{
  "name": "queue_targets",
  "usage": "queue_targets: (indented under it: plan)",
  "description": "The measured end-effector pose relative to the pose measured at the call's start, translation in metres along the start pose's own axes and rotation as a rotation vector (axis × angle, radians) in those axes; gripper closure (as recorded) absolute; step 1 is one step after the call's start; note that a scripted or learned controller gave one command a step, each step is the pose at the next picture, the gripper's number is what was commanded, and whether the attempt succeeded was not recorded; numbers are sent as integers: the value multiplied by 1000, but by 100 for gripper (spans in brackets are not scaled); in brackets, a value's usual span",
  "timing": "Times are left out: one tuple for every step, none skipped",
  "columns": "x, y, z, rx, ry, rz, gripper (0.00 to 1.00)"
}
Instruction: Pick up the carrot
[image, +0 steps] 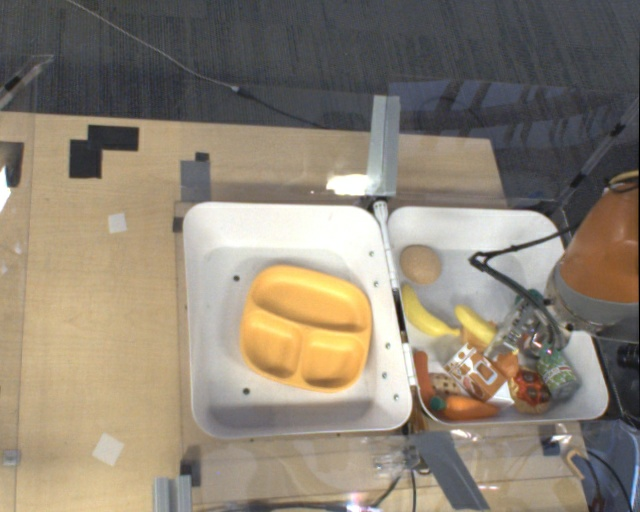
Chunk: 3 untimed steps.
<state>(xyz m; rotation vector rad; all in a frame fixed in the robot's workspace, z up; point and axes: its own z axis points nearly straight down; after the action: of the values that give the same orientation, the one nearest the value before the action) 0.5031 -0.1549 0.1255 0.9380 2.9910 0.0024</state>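
Observation:
The carrot is orange with a small green end and lies flat along the near wall of the right bin. My gripper hangs low over the right side of that bin, above a pile of toy food. It is up and to the right of the carrot and apart from it. The arm's orange band sits above the gripper at the view's right edge.
Around the carrot lie a red piece, a patterned snack box, a green can and a red fruit. Two yellow bananas and a tan ball lie farther back. A yellow divided plate sits in the left bin.

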Motion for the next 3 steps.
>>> queue_targets:
  plan:
    - [45,40,-21,0,2,243,100]
    - [76,106,-61,-3,-2,52,100]
    - [-24,96,-130,-2,-6,212,100]
